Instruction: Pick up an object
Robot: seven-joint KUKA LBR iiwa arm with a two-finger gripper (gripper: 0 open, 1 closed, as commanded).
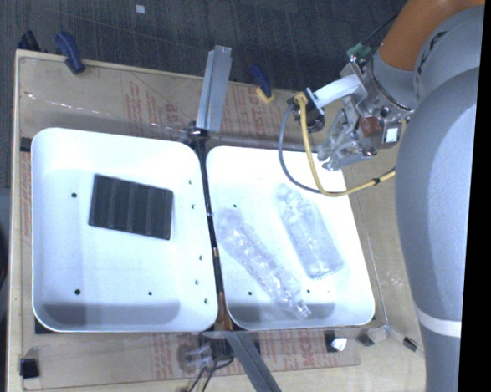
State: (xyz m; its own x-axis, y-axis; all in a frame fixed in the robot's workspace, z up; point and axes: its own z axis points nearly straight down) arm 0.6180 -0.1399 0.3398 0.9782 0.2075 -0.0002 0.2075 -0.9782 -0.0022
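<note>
Grey arm fills the right side; whether its gripper is clenched I cannot tell. 2 clear plastic bottles lie in the right bin, a dark ribbed block in the left bin, on a clamped wooden bench over dark carpet.

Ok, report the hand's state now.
Hand: above the right bin's top edge, holding nothing visible; open or shut cannot be told.

The setting is a robotics lab or test cell. A grey industrial arm reaches over a board-topped counter carrying two white bins, fixed with blue clamps and metal brackets, above dark carpet.
</note>
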